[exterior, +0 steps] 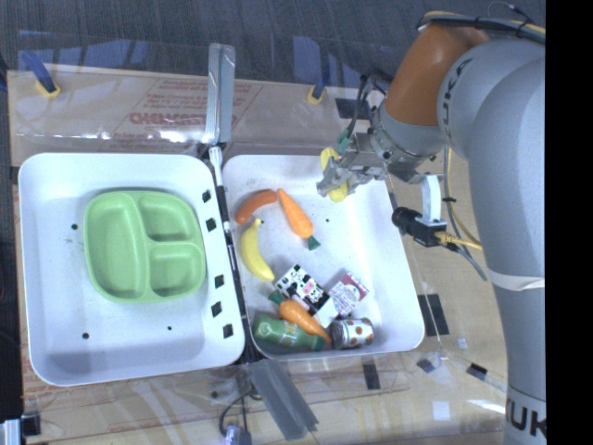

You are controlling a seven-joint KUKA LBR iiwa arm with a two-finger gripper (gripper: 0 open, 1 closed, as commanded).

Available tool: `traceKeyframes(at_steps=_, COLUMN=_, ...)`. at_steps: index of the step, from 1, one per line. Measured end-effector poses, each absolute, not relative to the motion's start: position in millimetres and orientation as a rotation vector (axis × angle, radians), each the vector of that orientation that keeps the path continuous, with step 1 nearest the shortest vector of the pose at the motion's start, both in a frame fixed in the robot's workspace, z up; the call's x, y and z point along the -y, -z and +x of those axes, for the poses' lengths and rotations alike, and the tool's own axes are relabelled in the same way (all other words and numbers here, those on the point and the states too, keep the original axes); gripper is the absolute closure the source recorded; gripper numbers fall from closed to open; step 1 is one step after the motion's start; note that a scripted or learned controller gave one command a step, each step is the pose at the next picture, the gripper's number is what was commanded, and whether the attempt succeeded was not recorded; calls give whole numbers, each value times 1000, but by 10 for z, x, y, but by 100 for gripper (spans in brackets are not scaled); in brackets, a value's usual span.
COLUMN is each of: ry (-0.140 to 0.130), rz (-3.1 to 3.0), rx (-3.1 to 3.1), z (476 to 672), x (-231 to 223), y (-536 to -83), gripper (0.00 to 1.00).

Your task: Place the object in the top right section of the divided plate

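Lowest in the frame, a green bottle (283, 333) and a small can (353, 333) crowd the right white bin's (384, 248) bottom edge beside cartons and a carrot. Higher up, a small yellow object (334, 185) sits at the tool (339, 178); whether it is pinched, or how the tool stands, I cannot tell. Probably this is the pick. Left of centre, the green divided plate (145, 247) waits in the left white bin (56, 193) on the tabletop, compartments bare.

Single fixed camera above bench, slanted downward, both bins (120, 360) framed, arm (500, 109) entering right.
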State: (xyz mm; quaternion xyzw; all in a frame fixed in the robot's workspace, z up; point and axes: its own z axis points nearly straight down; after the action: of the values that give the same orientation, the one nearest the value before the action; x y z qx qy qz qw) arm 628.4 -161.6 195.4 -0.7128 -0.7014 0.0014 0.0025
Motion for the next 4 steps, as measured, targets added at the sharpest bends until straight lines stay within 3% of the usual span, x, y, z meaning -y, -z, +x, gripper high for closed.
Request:
traceKeyframes(at_steps=1, ry=-5, rz=-2091, rx=2339, z=6241, x=833, y=-2041, gripper=100)
traceKeyframes(at_steps=2, ry=-1, rz=-2203, rx=2240, z=6437, x=1006, y=-2944, gripper=100)
traceKeyframes(at_steps=3, ry=-7, rz=-2142, rx=2293, z=6357, x=183, y=-2033, gripper=100)
traceKeyframes(at_steps=4, ry=-4, rz=-2068, rx=2362, z=5760, x=-156, y=-2155, gripper=100)
